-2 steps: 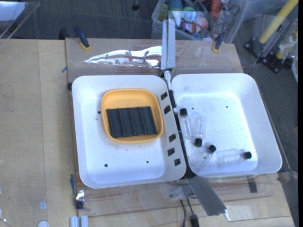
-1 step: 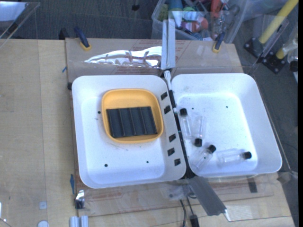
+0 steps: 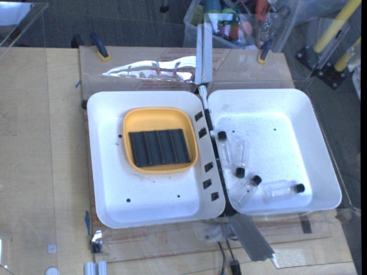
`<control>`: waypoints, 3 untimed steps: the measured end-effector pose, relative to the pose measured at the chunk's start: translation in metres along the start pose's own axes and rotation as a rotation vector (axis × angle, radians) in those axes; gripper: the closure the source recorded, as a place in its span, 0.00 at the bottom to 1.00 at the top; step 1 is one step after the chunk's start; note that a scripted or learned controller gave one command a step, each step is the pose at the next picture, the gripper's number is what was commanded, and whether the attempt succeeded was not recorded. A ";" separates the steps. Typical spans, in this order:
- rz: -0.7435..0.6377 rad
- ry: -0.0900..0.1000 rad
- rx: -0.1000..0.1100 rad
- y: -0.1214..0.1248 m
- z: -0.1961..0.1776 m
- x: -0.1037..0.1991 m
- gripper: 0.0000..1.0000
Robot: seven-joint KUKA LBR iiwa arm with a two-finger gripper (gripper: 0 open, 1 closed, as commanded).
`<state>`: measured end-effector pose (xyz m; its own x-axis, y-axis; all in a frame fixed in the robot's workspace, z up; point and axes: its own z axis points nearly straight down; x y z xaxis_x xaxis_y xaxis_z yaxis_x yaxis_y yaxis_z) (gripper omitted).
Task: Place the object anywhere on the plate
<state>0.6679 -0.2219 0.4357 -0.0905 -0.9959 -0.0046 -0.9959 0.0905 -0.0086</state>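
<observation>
A yellow-orange plate sits in the left white bin. A dark ribbed rectangular object lies flat across the plate's middle. Several clear vials with black caps lie in the right white bin: one near the divider, one beside it, one tilted and one lying sideways at the front right.
A row of small black tabs runs along the ridge between the bins. A clear box of mixed items stands behind the bins. A grey flat piece lies on the bench at the front.
</observation>
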 end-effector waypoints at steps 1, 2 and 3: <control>-0.240 -0.002 -0.008 0.023 0.000 0.002 1.00; -0.560 -0.002 -0.005 0.016 0.000 -0.004 1.00; -0.746 -0.002 -0.005 0.005 0.001 -0.005 1.00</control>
<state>0.6634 -0.2165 0.4347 0.6098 -0.7926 -0.0012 -0.7926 -0.6097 -0.0059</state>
